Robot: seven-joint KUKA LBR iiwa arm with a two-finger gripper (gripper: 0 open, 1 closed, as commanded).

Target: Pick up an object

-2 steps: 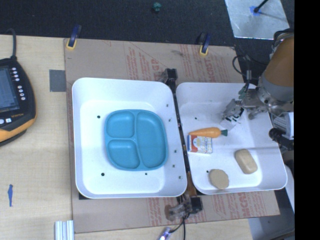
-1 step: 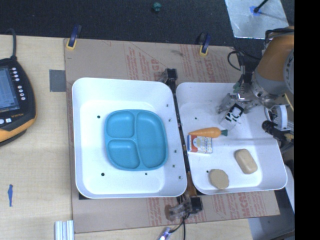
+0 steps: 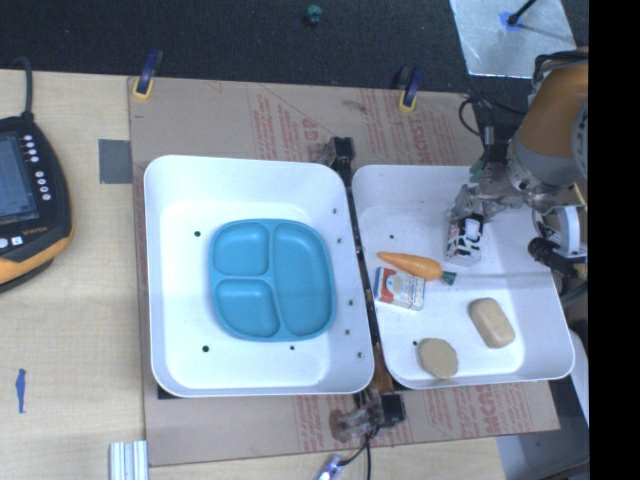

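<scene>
My gripper (image 3: 472, 211) hangs over the back part of the right bin (image 3: 545, 368), reaching in from the right. Directly beneath it, touching or nearly touching, stands a small black-and-white patterned object (image 3: 465, 241). Whether that object is gripped I cannot make out. In front of it lie an orange carrot (image 3: 410, 264) and a small red-and-white packet (image 3: 400, 289). Nearer the front rest a tan oblong piece (image 3: 491, 322) and a round tan piece (image 3: 437, 357).
The left bin (image 3: 170, 358) holds a blue divided plate (image 3: 271, 278). A black and orange handheld pendant (image 3: 25, 203) lies on the bench at far left. Clamps (image 3: 405, 86) hold the cardboard sheet at the back edge. The arm's grey and orange body (image 3: 550, 118) rises at right.
</scene>
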